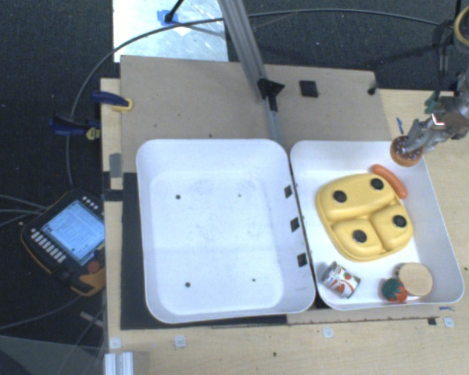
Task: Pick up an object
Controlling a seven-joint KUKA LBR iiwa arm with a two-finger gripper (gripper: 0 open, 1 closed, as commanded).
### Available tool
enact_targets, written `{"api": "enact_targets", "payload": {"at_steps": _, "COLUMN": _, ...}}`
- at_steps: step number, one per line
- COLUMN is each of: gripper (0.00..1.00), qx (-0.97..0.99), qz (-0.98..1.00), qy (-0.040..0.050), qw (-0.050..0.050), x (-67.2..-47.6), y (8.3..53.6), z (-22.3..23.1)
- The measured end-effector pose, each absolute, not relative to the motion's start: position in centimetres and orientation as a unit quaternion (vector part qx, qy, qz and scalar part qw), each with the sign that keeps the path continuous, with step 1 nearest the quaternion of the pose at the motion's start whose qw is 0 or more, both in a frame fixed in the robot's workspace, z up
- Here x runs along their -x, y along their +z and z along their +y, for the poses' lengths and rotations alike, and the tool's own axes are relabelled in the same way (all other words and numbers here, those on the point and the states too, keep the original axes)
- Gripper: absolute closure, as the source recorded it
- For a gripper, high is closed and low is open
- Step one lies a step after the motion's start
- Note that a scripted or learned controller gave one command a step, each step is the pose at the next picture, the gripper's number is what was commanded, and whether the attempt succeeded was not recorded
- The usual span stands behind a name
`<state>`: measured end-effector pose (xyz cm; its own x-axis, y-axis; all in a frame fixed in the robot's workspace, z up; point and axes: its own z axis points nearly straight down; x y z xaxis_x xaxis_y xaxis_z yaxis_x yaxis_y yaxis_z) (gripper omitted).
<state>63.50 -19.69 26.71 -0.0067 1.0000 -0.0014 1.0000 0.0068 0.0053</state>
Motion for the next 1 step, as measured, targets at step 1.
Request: {"api": "enact_targets", "payload": {"at_steps": 1, "gripper": 1.0, "qx": -0.704, "qz": 0.71, "qy": 0.0006, "qw": -0.001, "x": -62.02, "y": 25.52, "z": -13.76}}
